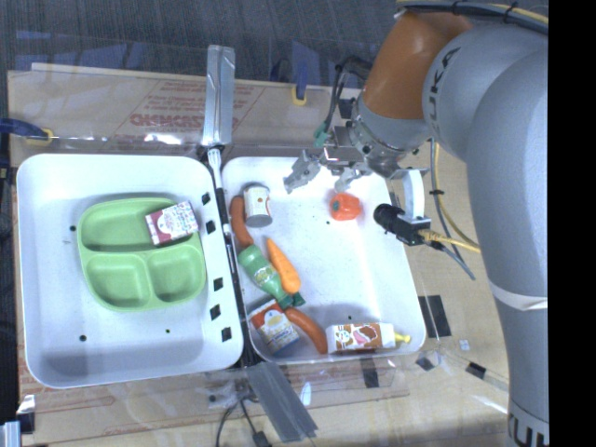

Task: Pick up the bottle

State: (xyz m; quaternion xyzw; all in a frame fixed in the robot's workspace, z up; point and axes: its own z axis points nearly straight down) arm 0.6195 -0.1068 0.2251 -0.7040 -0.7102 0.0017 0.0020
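- Two white bins sit side by side on the bench; the right bin (391, 250) holds most of the clutter and serves as my landmark here.
- Green bottle (262, 273) lies on its side against the right bin's left wall, about midway down, neck pointing toward the bin's near edge.
- An orange carrot (283, 264) lies just beside the bottle, touching it on the side toward the bin's middle.
- A small white can (257, 204) and a sausage (239, 222) rest in the right bin's far left corner.
- At the right bin's near edge lie a pouch (273, 330), another sausage (306, 330), and a brown-labelled carton (365, 337).
- A small red-orange fruit (345, 206) sits near the bin's far wall.
- The gripper (328, 177) hovers over the right bin's far end, fingers apart with nothing between them, just above the fruit and well apart from the bottle.
- Left of the right bin, the other bin (47, 324) carries a green divided tray (140, 264) with a small carton (171, 223) on it.
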